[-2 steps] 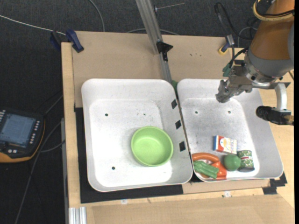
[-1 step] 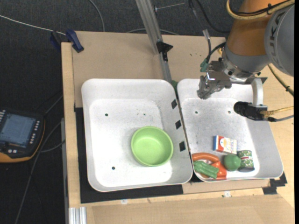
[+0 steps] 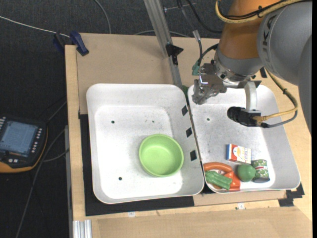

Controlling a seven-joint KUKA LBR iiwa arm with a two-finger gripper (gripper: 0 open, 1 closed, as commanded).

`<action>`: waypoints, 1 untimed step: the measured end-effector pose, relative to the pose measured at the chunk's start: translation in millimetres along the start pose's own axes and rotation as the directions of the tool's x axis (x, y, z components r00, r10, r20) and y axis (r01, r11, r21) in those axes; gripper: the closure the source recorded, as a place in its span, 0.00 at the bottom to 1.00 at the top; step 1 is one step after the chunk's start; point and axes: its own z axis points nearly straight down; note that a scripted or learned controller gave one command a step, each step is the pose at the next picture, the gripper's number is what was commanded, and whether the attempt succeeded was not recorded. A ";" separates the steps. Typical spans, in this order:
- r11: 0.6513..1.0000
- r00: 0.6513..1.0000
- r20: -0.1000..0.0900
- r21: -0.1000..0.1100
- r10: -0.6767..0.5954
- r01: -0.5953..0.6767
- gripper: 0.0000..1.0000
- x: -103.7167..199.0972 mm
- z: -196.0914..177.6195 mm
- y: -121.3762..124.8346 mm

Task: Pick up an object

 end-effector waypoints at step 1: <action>1.000 1.000 0.001 0.000 0.001 -0.001 1.00 40.0 4.5 18.4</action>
